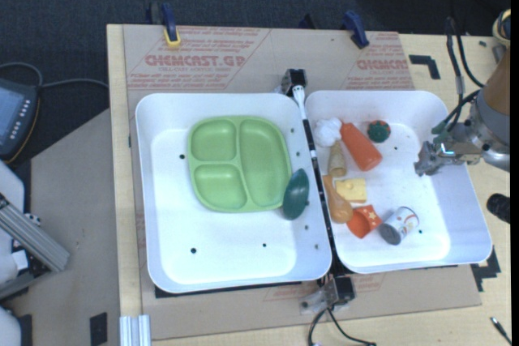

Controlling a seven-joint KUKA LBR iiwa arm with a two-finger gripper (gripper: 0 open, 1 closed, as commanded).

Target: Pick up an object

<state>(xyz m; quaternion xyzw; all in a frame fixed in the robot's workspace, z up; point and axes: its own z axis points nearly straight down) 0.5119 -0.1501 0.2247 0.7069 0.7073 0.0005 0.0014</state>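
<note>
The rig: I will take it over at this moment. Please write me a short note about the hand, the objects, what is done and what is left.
Hand: above the right bin, near its right wall, with nothing between its fingers that I can see.
Right bin: orange bottle, dark green ball, white lump, yellow block, small can.
Left bin: green divided tray, dark green piece at the tray's right edge.
Done: nothing picked yet.
Left: grasp one object and lift it.
</note>
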